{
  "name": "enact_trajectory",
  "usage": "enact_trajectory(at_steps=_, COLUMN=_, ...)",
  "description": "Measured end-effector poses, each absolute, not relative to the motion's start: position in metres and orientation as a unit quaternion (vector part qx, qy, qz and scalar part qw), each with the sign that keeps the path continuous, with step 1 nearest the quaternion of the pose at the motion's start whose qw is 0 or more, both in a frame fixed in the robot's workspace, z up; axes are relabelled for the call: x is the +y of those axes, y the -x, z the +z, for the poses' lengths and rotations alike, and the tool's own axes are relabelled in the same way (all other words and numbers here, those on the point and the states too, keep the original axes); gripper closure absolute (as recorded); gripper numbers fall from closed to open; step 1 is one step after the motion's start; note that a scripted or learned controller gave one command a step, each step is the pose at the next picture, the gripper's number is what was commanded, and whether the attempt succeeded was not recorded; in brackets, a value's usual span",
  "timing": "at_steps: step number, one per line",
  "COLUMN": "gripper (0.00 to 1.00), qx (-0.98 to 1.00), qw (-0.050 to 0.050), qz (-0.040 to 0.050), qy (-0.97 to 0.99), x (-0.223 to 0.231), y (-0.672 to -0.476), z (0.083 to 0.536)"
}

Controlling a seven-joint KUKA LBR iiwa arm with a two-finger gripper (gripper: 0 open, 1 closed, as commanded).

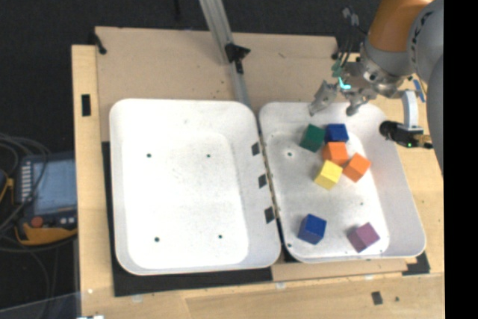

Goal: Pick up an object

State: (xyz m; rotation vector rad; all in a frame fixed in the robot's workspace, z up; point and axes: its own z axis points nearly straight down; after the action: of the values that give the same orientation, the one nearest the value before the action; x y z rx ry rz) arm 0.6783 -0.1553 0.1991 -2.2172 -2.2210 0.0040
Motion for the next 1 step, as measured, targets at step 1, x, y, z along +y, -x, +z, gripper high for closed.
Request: enact_trajectory(at_steps=1, gripper=0.00, qx=-0.709, qw=-0.001, qz=0.0012, qy=0.706, x=-0.1561, y=-0.6791, z=0.2023)
